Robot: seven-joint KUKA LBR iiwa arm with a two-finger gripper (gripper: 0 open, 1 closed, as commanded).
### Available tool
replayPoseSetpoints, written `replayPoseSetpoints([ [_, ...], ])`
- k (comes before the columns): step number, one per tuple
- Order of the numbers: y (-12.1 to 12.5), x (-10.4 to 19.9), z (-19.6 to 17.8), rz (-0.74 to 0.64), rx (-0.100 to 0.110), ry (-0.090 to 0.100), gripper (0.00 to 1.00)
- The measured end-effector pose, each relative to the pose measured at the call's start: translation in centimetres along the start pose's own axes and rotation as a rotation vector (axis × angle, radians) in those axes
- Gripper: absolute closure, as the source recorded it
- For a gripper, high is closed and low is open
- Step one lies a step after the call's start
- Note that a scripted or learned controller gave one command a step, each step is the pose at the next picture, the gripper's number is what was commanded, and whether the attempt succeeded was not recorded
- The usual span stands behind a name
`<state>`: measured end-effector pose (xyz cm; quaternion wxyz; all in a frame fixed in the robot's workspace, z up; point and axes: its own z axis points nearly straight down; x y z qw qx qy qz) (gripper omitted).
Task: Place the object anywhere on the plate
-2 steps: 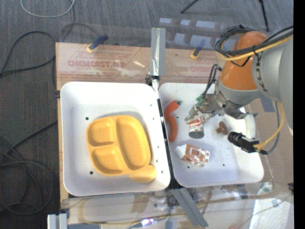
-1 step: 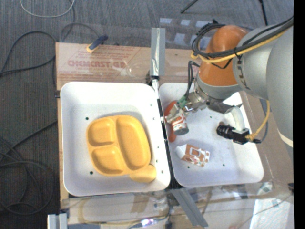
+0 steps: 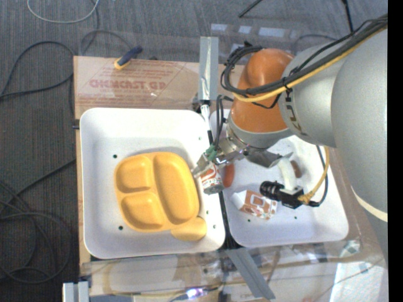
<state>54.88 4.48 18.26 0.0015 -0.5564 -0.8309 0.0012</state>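
One small packet [image 3: 208,178] looks pinched in the hand [image 3: 213,166], so it should move left over the yellow plate [image 3: 156,190].

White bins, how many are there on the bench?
2. One white bin on the left holds the yellow plate. The other white bin is on the right, partly hidden under the arm.
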Motion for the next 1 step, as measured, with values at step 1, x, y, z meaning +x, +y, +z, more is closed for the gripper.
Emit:
replayPoseSetpoints([
  [1,-0.01,-0.02,0.0,0.0,0.0,0.0,0.0],
])
